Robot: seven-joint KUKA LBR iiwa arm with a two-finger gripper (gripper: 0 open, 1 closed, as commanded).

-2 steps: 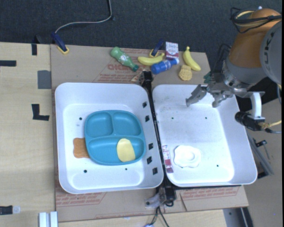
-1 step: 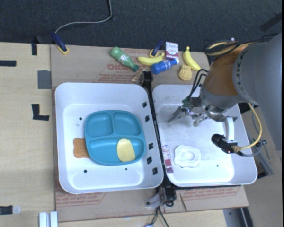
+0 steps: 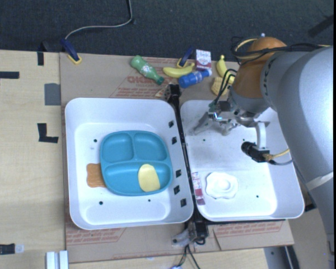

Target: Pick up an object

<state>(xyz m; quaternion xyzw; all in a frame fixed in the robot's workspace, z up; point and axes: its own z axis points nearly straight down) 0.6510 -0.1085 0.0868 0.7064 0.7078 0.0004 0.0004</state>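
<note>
Grey arm's tool (image 3: 213,122) hovers low over upper left of the right white bin (image 3: 280,206), prongs spread apart, nothing between them. Nearest pick — the flat white fried-egg toy (image 3: 220,186) near the bin's front: prob. light, soft, low-lying, so pinch across its rim.

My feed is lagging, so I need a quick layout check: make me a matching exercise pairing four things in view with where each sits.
Things:
1. blue divided plate
2. yellow piece
3. white fried egg toy
4. green bottle

Places:
A. on the bench behind the bins
B. near the front of the right bin
C. in the left bin
D. in a compartment of the plate

Pairs: 1-C, 2-D, 3-B, 4-A
</note>
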